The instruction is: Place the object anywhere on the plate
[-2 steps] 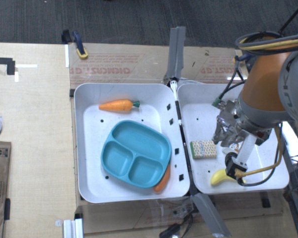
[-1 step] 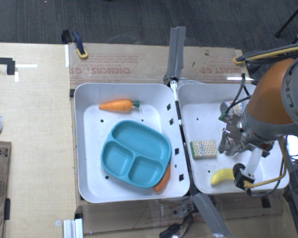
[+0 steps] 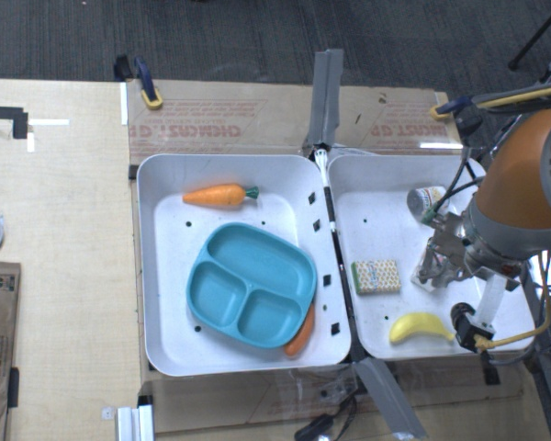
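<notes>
Two objects flank the gripper (image 3: 432, 269): the patterned sponge block (image 3: 376, 277) just left, the banana (image 3: 421, 327) below, lengthwise left-right. Jaw state: cannot tell. The blue plate (image 3: 251, 286) lies far left.

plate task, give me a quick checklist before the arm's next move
1. Plate is in the left bin, flat and face up: ok.
2. Plate compartments have nothing in them: ok.
3. Objects to pick sit in the right bin: banana, patterned box, can: ok.
4. Gripper is low in the right bin, between the box and the can: ok.
5. Something held in the jaws: cannot tell.
6. Orange item lies partly under the plate's lower right edge, and a carrot lies above the plate; neither blocks the top: ok.
</notes>
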{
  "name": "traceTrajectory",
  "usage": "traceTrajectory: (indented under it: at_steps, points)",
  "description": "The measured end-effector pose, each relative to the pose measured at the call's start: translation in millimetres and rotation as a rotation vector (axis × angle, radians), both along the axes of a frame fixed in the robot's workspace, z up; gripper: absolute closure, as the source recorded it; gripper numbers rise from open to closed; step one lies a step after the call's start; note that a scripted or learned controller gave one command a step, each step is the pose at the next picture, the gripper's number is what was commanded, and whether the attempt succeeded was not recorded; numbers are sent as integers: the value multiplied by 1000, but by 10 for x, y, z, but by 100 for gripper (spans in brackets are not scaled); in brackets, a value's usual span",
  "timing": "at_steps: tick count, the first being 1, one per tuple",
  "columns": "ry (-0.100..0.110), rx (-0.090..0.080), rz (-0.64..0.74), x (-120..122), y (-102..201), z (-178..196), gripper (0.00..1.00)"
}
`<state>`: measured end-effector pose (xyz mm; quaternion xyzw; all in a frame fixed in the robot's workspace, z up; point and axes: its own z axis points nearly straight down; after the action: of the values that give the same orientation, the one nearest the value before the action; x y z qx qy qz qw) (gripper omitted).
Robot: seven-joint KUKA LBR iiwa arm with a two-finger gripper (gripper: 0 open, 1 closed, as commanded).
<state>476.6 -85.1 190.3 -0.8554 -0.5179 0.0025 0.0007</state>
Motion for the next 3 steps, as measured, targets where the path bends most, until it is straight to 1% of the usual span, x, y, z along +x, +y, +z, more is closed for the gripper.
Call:
traceTrajectory:
  at_steps: [1,2,3]
  points:
    - [-2,-1,-75,13,613,676,100]
    - [0,-2,-226,332,333,1014,100]
    - [1,-2,-255,229,1285,706,100]
